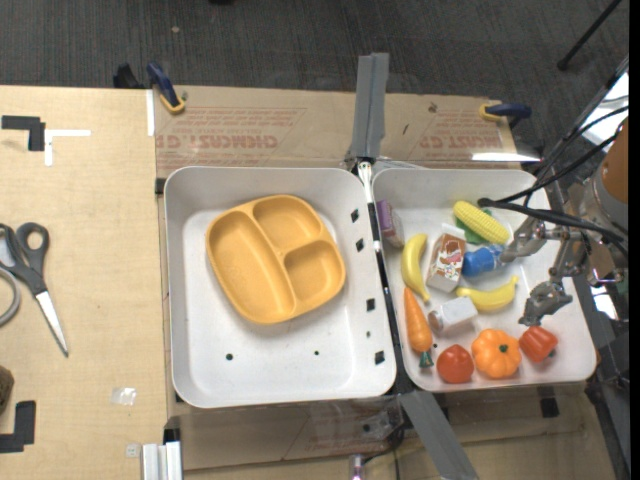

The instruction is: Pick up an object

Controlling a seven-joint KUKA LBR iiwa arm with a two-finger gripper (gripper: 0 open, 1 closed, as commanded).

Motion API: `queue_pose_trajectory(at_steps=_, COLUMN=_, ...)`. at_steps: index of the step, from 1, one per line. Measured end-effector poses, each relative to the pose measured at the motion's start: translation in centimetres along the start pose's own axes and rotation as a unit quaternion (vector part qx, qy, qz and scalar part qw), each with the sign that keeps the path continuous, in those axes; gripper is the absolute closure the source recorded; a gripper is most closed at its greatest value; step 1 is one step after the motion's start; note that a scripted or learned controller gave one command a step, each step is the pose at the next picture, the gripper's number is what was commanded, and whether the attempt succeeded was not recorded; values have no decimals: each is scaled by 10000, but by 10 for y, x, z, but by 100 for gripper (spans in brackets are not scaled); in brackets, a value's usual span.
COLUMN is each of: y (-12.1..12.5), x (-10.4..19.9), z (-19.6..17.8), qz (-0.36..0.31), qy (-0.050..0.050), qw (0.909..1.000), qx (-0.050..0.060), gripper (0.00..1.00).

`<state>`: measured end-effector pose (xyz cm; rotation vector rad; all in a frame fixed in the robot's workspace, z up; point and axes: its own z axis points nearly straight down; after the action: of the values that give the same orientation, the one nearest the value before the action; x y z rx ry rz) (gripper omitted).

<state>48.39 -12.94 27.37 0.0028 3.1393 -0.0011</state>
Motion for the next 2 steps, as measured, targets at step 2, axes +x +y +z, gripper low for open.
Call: queue_pose_trajectory(at_steps=2, y=26, x=-94, z=181, qz=-346, qy=-11, qw=9994, qx=1, gripper=0)
